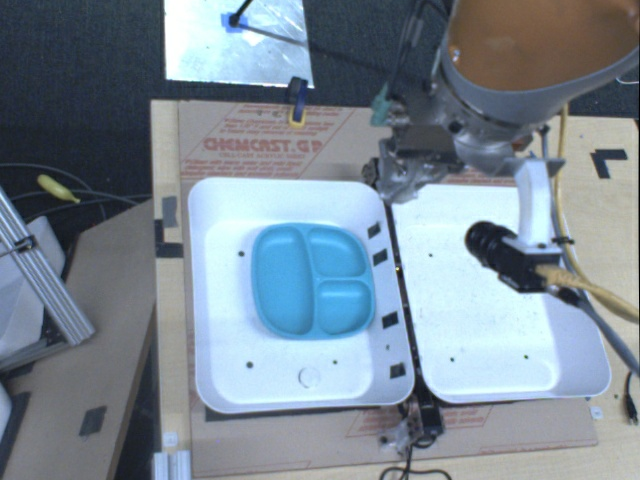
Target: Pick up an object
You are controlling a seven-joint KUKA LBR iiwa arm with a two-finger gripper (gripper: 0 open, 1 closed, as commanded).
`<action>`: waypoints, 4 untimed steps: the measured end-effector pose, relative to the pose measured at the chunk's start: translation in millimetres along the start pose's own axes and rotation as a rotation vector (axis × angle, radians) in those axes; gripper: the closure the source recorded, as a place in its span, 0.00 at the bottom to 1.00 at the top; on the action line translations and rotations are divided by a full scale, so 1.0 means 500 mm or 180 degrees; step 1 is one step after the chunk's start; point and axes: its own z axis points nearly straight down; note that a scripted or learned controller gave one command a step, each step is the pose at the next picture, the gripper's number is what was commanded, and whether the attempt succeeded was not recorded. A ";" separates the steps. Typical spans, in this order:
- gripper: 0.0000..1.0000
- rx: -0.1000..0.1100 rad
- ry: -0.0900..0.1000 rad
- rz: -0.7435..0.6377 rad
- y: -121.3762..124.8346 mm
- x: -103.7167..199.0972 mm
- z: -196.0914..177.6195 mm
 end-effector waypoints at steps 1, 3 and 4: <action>1.00 0.0029 -0.0008 -0.0013 0.000 0.001 -0.009; 1.00 0.0013 -0.0001 -0.0034 0.003 0.002 -0.053; 1.00 0.0070 -0.0027 0.0023 -0.004 -0.063 0.154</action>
